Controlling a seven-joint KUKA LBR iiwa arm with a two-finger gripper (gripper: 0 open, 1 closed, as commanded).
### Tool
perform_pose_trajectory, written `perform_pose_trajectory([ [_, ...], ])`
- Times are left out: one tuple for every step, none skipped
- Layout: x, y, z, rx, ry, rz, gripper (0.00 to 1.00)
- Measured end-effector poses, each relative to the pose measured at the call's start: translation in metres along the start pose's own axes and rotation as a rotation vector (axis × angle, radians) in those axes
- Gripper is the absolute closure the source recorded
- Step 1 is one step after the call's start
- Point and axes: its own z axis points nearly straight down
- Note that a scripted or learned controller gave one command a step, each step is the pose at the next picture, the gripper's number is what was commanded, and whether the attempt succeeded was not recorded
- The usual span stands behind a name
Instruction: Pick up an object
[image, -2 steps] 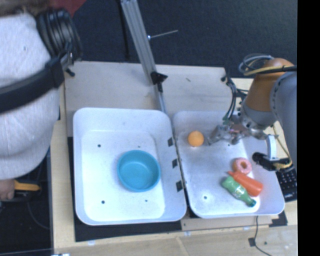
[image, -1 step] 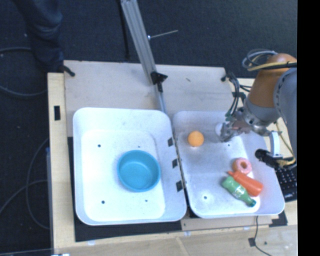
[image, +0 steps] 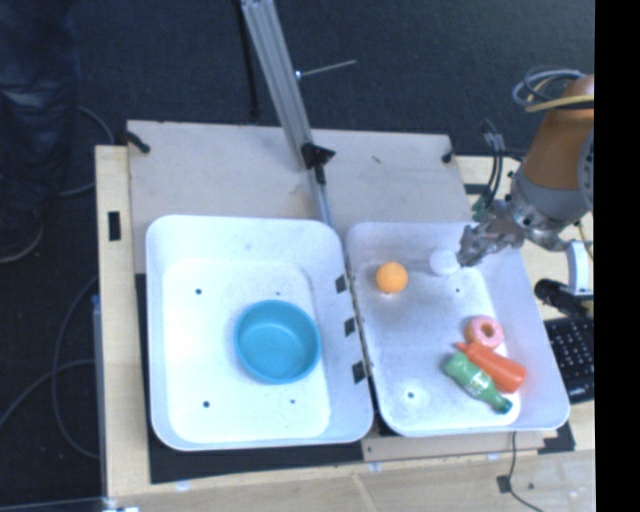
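Green bottle (image: 477, 381), carrot (image: 496, 369), pink ring (image: 485, 331): touching in the right bin's (image: 420, 400) near corner; one could drag its neighbours.
Orange ball (image: 391, 277): mid-bin, apart, likely to roll.
White ball (image: 443, 262): just beside the end effector (image: 472, 246); could be knocked away.
End effector grip: cannot tell.

my table (image: 250, 165): matt pale wood | bins (image: 180, 250): smooth white plastic, slight sheen | bowl (image: 277, 341): glossy blue plastic | my tool (image: 478, 243): dull grey metal
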Motion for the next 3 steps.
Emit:
perform_pose_trajectory([
  [-0.007,-0.001,-0.067,-0.003,-0.002,0.002,1.00],
  [-0.008,0.000,-0.083,0.001,0.000,-0.002,1.00],
  [0.052,-0.008,-0.088,0.006,0.002,-0.018,1.00],
])
